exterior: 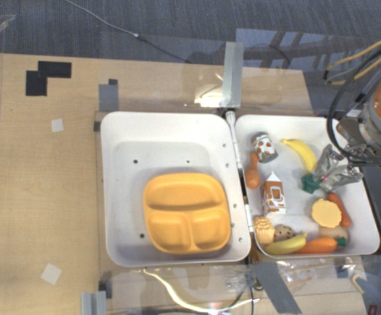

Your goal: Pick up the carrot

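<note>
Overhead view of the bench at the moment of approach. The gripper [335,171] hangs low over the right-hand part of the right bin [373,238], its fingers a little apart with nothing visible between them. Two orange, carrot-like things lie near it. One carrot [339,209] begins just below the fingertips beside a green piece [309,183], which may be its leafy top, though this cannot be told; its long axis runs diagonally down and to the right, along the edge of a round yellow disc [326,212]. A second carrot [319,245] rests against the bin's front wall, lying nearly level next to a yellow banana-shaped toy [284,245]. The first is much the nearer, so the likely move is a short drop down and to the right, with the fingers closing across the diagonal axis. The left bin [118,176] holds a yellow divided tray [186,211].
</note>
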`<state>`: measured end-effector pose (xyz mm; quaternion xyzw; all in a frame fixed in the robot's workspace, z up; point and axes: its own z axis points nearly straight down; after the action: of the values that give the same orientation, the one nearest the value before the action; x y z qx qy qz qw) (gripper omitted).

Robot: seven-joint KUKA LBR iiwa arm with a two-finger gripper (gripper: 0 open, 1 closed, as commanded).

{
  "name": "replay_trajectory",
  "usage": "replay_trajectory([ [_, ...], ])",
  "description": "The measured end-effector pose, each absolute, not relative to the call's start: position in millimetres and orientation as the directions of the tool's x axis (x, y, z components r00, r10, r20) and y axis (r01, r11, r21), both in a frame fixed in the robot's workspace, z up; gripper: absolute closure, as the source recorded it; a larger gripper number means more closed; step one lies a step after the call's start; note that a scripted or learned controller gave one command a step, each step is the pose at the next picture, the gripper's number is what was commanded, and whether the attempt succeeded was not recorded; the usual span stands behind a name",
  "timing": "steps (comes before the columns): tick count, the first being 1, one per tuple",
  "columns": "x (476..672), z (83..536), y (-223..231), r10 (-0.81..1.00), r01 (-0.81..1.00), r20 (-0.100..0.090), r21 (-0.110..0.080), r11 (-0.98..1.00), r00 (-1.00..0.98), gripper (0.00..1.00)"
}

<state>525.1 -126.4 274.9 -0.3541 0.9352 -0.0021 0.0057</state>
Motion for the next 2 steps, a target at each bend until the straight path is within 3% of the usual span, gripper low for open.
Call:
replay_trajectory([
  [1, 519.6, 381.3, -191.9, -0.812, -0.812, -0.005, -0.015, 0.584, -0.584, 1.0],
  [2, 572.1, 373.1, -145.6, -0.912, -0.912, -0.006, -0.009, 0.411, -0.411, 1.0],
])
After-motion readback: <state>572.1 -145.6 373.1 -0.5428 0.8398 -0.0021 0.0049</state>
